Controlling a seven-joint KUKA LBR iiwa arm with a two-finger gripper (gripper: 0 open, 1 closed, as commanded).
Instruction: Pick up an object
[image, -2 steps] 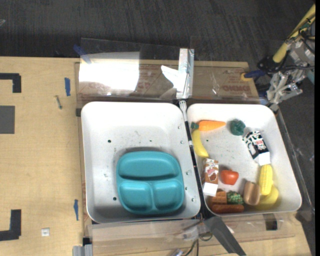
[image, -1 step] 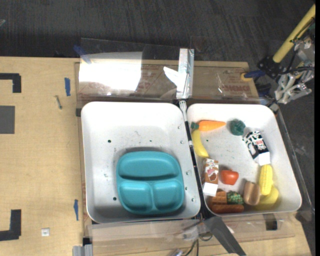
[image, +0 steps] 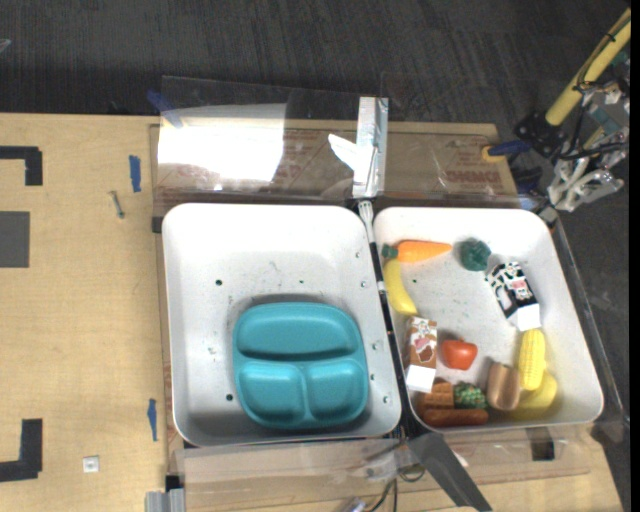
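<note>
The right white bin (image: 570, 300) holds several toy foods. An orange carrot (image: 425, 250) and a dark green lump (image: 474, 253) lie at its far side. A yellow banana (image: 399, 288) rests along the left wall. A cow-patterned carton (image: 514, 292) lies right of centre, with a corn cob (image: 532, 358) just below it. A red tomato (image: 459, 353), a small printed box (image: 423, 343), a brown roll (image: 501, 385) and a green piece (image: 470, 395) crowd the near side.
The left white bin (image: 200, 260) carries a teal divided tray (image: 298, 365) in its near half. Clear plastic sheeting (image: 250, 150) stands behind the bins. Cables and a yellow rod (image: 585, 75) sit at the upper right. Brown bench board (image: 70, 300) lies to the left.
</note>
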